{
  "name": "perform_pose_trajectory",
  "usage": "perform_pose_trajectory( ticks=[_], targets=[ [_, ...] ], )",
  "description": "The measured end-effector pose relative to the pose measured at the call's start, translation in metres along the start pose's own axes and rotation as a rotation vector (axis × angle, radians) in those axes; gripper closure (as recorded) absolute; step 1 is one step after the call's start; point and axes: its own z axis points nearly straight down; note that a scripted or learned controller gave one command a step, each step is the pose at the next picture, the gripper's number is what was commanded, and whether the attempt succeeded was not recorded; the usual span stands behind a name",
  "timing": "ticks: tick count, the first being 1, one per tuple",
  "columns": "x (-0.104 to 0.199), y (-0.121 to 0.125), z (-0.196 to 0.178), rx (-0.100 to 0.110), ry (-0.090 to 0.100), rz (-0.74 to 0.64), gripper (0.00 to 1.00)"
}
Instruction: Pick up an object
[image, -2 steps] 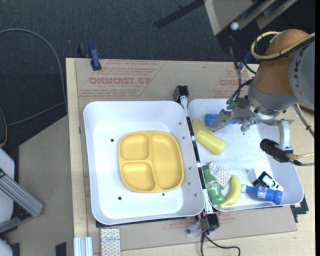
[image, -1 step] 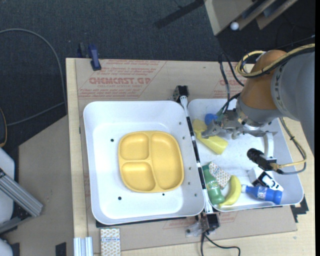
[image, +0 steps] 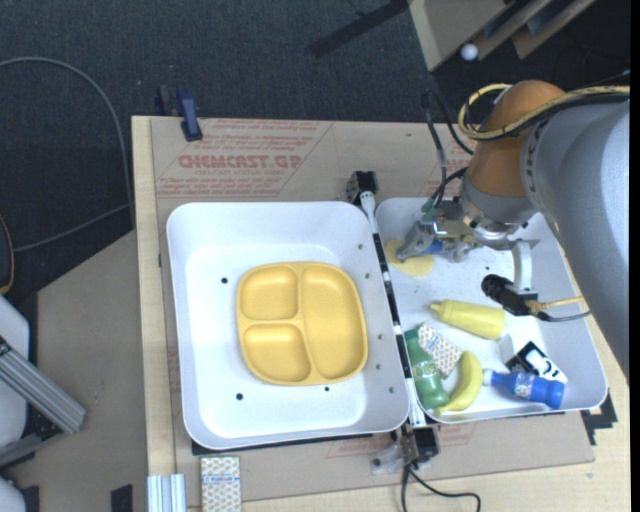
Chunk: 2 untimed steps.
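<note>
Yellow piece (image: 415, 266) lying at the upper left corner of the right bin (image: 590, 385), just under the gripper (image: 428, 240). Hovering low over it; cannot tell whether the jaws are open or closed. Best centring over the piece, keeping clear of the bin wall, before closing.

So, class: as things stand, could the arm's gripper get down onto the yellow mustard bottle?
Probably yes: the yellow mustard bottle lies uncovered in the right bin, nothing on top, close to the gripper.
</note>
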Motion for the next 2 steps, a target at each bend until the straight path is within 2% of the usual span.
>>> perform_pose_trajectory(
  ticks=[1, 2],
  targets=[
    [-0.0050, 0.0141, 0.0007, 0.006, 0.000, 0.000, 0.00],
    [-0.0048, 0.0135, -0.0090, 0.009, 0.000, 0.001, 1.00]
  ],
)
